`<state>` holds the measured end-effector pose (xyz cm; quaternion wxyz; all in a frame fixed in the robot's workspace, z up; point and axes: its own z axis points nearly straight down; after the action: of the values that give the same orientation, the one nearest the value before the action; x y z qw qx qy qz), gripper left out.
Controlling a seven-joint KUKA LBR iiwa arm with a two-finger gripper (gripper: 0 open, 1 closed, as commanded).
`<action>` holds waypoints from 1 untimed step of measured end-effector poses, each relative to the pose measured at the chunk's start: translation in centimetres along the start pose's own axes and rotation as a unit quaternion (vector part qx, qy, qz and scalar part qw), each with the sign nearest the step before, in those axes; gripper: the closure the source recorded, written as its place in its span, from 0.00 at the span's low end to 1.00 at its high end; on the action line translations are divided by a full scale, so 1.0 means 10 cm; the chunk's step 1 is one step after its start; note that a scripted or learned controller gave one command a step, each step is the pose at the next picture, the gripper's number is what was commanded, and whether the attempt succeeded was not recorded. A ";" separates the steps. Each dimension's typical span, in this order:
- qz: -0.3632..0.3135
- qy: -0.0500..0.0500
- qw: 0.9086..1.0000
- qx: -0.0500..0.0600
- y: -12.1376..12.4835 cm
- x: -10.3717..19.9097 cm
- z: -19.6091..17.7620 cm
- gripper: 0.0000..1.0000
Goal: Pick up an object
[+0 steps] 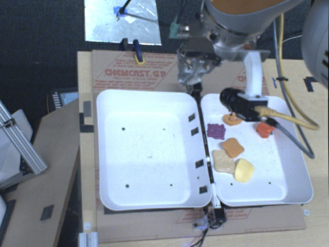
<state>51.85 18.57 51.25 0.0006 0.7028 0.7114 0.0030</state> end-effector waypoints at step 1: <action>0.004 -0.001 1.000 0.002 0.00 -0.05 0.01 0.00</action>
<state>51.88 18.09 51.11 0.0004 0.7055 0.7087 0.0010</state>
